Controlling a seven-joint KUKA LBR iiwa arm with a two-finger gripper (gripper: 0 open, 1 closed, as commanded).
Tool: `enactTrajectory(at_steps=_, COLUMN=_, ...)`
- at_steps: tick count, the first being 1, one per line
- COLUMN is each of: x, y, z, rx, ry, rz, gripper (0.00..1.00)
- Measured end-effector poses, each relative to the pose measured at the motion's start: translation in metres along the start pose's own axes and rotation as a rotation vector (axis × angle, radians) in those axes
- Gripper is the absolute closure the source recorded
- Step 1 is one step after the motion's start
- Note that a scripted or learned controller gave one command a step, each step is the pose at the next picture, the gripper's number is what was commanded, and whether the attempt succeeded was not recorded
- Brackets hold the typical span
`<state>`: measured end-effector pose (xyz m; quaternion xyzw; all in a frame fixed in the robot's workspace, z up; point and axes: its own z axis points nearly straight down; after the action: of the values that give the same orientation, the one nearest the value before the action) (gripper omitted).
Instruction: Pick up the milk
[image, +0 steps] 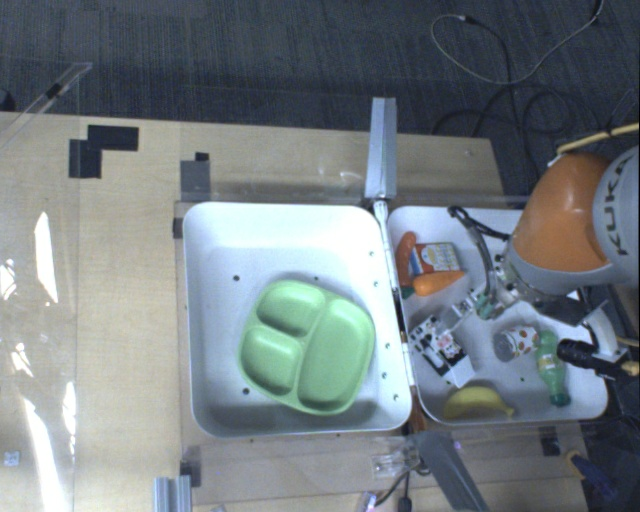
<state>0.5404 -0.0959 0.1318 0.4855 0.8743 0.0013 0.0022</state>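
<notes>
White and orange, the one milk carton (438, 257) lay near the far left corner of the right bin (592, 402). One orange bottle (405, 256) stood just beside it, and one carrot-like piece (436, 284) touched its near side. The gripper (438, 340) hung nearer the middle, apart from the milk; whether its claw was apart or together I cannot tell. One small can (514, 343), one green bottle (551, 371) and one banana (477, 402) lay along the near edge. The left bin (215, 250) held one green plate (308, 346).
</notes>
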Motion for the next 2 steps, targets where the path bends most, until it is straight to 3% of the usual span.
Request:
enactTrajectory(at_steps=1, x=0.042, y=0.002, z=-0.052, rx=0.001, ry=0.000, rz=0.198, gripper=0.00)
enactTrajectory(at_steps=2, x=0.022, y=-0.034, z=0.013, rx=-0.011, ry=0.001, rz=0.538, gripper=0.00)
